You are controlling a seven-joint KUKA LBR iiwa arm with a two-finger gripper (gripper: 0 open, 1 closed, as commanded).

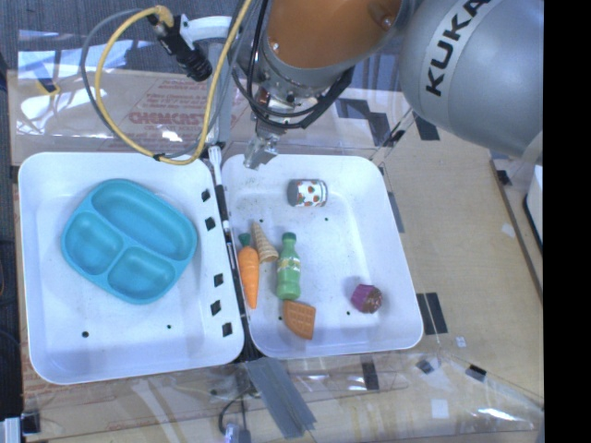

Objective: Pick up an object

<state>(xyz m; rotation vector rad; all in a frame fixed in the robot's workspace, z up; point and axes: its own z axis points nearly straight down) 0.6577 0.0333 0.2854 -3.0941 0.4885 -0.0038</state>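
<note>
We cannot tell the state of the grey two-finger gripper [259, 150]. We advise descending squarely over the small grey, red-dotted can [307, 193], just right of the tool.

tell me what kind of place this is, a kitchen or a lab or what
Most likely a robotics lab bench set up for pick-up trials: a KUKA arm hangs over two white bins, toy food like a carrot and green bottle lies in one, and loose yellow cable trails behind.
</note>
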